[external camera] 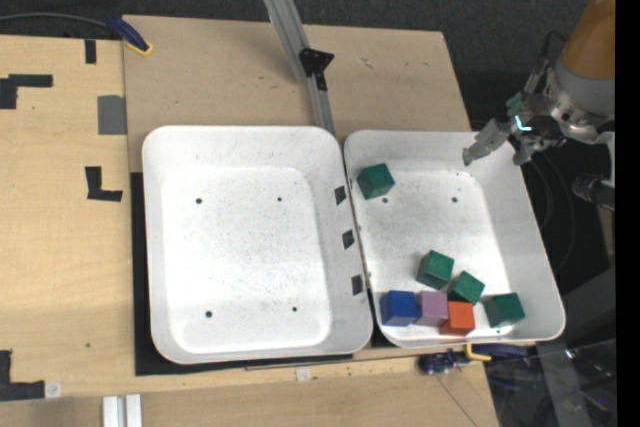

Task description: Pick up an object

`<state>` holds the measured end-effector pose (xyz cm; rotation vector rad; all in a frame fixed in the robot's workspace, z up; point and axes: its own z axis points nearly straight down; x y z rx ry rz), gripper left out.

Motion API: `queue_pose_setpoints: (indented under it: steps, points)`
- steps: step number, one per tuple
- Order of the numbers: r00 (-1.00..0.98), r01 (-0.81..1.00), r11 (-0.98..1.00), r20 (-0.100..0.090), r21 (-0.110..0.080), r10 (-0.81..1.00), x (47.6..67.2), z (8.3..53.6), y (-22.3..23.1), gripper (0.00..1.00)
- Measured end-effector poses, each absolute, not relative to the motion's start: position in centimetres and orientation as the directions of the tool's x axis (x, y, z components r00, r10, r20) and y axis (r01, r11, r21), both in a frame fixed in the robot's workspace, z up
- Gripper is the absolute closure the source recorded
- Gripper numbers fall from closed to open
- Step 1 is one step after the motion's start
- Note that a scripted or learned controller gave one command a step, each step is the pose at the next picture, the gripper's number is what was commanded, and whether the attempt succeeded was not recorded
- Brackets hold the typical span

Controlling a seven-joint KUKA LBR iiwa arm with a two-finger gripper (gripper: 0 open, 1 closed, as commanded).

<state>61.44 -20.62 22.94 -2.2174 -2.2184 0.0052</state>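
The right bin [510, 205] holds several small cubes. One green cube [375, 180] sits alone near its far left corner. Clustered at the near edge are a blue cube [400, 306], a purple cube [434, 305], an orange cube [460, 316] and three green cubes [435, 268], [467, 287], [503, 308]. My gripper [497, 150] hovers over the bin's far right rim, open, with nothing between its fingers. It stands well apart from every cube.
The left bin [240, 245] lies beside the right one, with black clips along the shared edge. A slanted metal rail [285, 5] runs down to the bins' far junction. A blue-and-yellow clamp [132, 35] lies on the bench at far left.
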Motion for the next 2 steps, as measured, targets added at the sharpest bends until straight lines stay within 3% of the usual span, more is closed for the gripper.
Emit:
queue_pose_setpoints:
  steps: [1,2]
  points:
    - [-0.002,1.000,0.002,-0.001,-0.002,1.000,61.5,23.3,-20.6,0.00]
    - [-0.002,1.000,0.002,0.000,-0.005,1.000,61.7,18.9,-20.7,0.00]
